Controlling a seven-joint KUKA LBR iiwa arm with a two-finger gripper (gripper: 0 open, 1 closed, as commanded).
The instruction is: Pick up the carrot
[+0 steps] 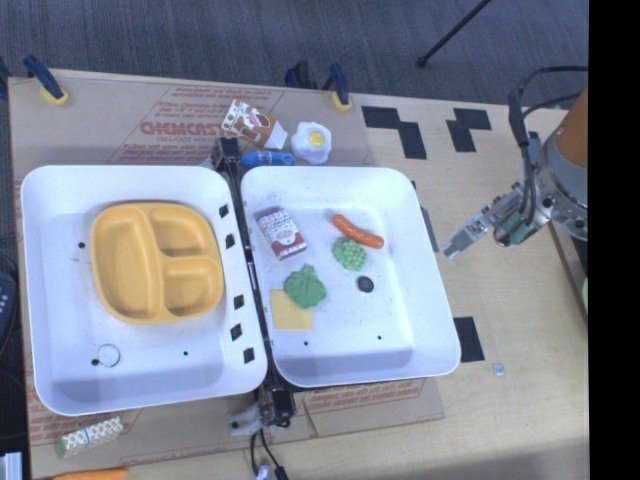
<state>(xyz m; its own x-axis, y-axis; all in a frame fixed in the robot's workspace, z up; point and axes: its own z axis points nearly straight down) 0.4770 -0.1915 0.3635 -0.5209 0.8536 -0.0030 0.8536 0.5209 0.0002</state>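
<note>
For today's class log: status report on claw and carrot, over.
Claw outside right bin, holding nothing. Carrot lying in right bin, untouched. Green broccoli touching carrot's near side.

Light was even and fairly bright, coming from above with no hard beams. The two white bins [60, 298] were the brightest areas, close to washed out, with soft grey shading along their inner walls. Shadows under the yellow tray [155, 260] and small items were faint and short. The dark floor [200, 18] at the top looked grainy. Overall sharpness was modest; printed text on the cardboard [170, 128] stayed barely legible.
</note>
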